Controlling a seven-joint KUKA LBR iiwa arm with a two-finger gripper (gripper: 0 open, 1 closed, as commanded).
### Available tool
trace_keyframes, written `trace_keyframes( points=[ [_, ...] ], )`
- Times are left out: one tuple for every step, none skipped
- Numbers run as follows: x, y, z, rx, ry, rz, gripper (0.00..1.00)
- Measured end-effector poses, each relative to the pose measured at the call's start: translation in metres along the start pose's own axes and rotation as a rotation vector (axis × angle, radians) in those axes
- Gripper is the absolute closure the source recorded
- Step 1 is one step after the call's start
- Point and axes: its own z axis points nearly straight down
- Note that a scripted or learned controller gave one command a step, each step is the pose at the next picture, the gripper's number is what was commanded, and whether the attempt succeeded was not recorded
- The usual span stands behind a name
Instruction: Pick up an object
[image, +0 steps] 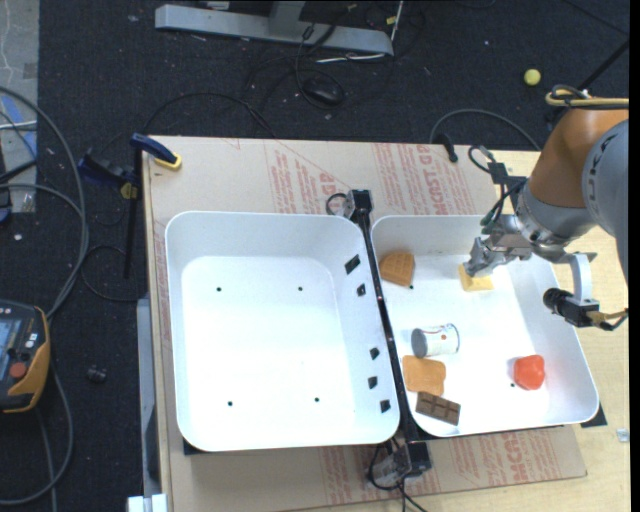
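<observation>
The arm reaches in from the right, and my gripper (484, 258) hangs low over the back of the right bin (575, 400). Its tip is right at the top edge of a small pale yellow block (479, 282) that lies on the bin floor. Other items lie in the same bin: a tan waffle-like piece (397, 267) at the back left, a small white and grey can (436, 341) on its side in the middle, an orange slab (424, 375), a brown chocolate bar (438, 408) at the front left, and a red lump (529, 371) at the front right.
The left bin (185, 300) lies beside the right one, with a black divider rail (375, 300) between them. Both rest on a cardboard sheet (270, 170). Cables and a blue-yellow clamp (155, 152) lie at the back left.
</observation>
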Motion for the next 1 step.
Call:
trace_keyframes(
  points=[
    [0.0001, -0.0002, 0.0006, 0.001, 0.000, 0.000, 0.00]
  ],
)
